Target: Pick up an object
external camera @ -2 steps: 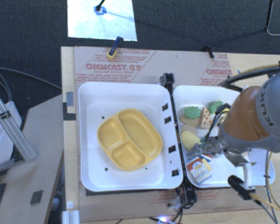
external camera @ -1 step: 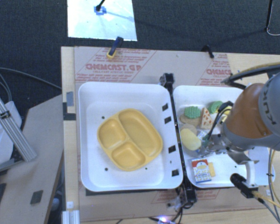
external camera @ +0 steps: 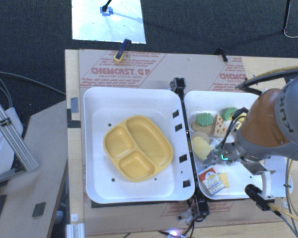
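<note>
Overhead slanted view of a table point(external camera: 139, 66) carrying two shallow white bins side by side. The left bin point(external camera: 97, 182) holds one yellow tray point(external camera: 138, 147) with three compartments, lying flat near the bin's middle and turned at an angle to the bin walls.

The right bin point(external camera: 198, 100) holds a cluster of small toy foods. A green ridged piece point(external camera: 205, 118) lies toward the far side, with a wedge point(external camera: 219, 126) of orange and white speckled like a pizza slice just beside it on the right, and a second green piece point(external camera: 229, 113) beyond that, partly behind the arm. A pale yellow lump point(external camera: 200, 146) lies near the bin's left wall. A flat red, white and yellow packet point(external camera: 214, 180) lies near the front wall, apart from the cluster.

The arm point(external camera: 268, 123), grey with an orange band, reaches in from the right and covers much of the right bin. The gripper point(external camera: 221, 152) is low over the bin, just right of the yellow lump; a small teal light glows beside it. Whether its fingers are apart or together cannot be told, since the wrist hides them, and no object is seen between them.

A black clamp point(external camera: 177, 85) sits at the far end of the divide between the bins.
</note>
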`<action>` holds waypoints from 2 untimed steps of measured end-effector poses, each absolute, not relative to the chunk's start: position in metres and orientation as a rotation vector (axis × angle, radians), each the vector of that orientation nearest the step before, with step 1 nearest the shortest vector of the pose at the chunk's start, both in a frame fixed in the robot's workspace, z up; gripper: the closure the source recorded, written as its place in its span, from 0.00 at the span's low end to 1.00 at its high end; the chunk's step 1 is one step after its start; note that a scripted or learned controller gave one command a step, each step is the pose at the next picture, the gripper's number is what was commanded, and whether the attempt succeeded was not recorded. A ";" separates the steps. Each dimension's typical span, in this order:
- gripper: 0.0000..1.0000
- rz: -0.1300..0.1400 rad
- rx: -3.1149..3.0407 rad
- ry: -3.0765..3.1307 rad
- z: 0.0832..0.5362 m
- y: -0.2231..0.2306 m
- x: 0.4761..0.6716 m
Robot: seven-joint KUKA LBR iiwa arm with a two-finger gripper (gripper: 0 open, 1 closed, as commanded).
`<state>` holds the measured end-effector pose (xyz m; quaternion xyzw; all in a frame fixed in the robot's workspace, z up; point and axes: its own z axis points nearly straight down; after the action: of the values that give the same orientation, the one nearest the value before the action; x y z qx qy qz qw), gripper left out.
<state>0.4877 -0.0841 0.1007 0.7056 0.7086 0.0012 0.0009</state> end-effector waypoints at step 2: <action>0.00 -0.003 2.225 2.218 0.129 -0.139 0.497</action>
<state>0.4970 -0.1385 0.1291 0.7082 0.7060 -0.0010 0.0001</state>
